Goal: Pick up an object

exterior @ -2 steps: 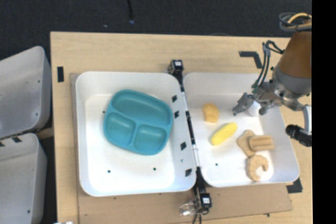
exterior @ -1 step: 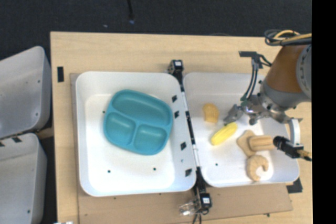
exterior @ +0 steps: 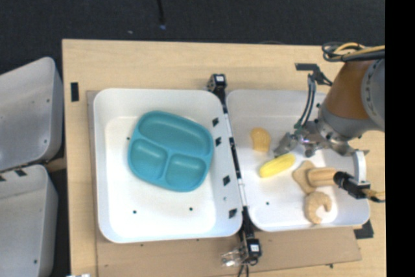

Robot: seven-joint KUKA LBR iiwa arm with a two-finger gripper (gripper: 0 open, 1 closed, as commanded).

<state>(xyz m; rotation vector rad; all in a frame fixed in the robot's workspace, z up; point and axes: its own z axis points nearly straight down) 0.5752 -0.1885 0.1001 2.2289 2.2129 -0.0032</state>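
A: Reaching into the right bin (exterior: 272,104) from its right edge, arm (exterior: 347,97) low; pincer (exterior: 299,139) sits just above the yellow corn-shaped piece (exterior: 277,166), near the bin's middle.

B: Pincer state?

A: Cannot tell, the tips are too small and blurred. Nothing visibly between them.

B: Other contents, right bin?

A: Small tan piece (exterior: 260,139) left of the pincer. Wooden peg-like piece (exterior: 316,176) toward the right edge, a curled tan piece (exterior: 318,205) by the near right corner.

B: Left bin (exterior: 104,204)?

A: Teal divided plate (exterior: 170,150), centred, lying flat. Both bins on the desk (exterior: 78,61), side by side, touching.
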